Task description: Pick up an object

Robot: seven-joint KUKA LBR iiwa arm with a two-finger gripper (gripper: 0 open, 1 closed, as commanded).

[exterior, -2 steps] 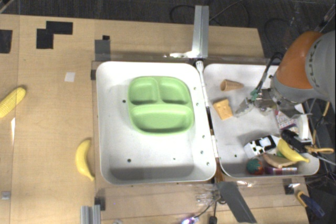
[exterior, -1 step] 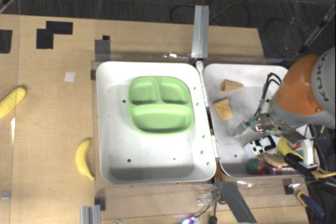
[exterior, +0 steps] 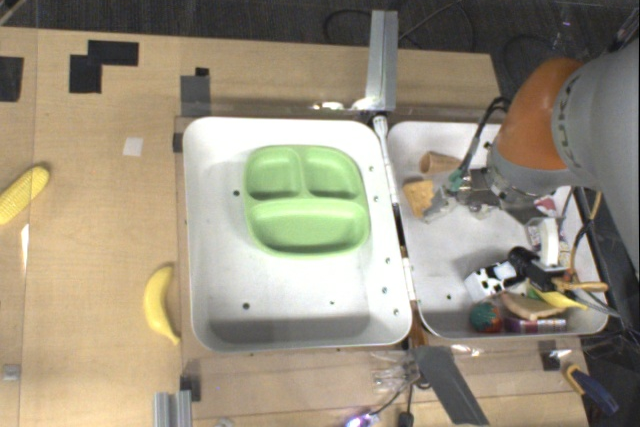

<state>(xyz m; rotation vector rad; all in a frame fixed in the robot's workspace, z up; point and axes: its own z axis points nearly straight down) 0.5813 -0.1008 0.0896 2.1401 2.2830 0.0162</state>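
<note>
My gripper [exterior: 447, 196] hangs low over the upper left part of the right bin [exterior: 445, 260], reaching in from the right. A tan, wedge-like piece [exterior: 418, 197] lies right at its tip, touching or nearly so. Just behind it lies a brown cone [exterior: 437, 161]. A cluster sits at the bin's front right: a black-and-white toy [exterior: 488, 280], a green ball [exterior: 484, 317], a dark red stick [exterior: 535, 323] and a yellow piece [exterior: 560, 297]. The view does not show anything held between the fingers.
The left bin [exterior: 215, 245] holds a green divided plate [exterior: 304, 198]. On the wooden bench to the left lie a banana [exterior: 160, 303] and a yellow corn cob [exterior: 22, 195]. A metal post [exterior: 382, 60] stands behind the divider between the bins.
</note>
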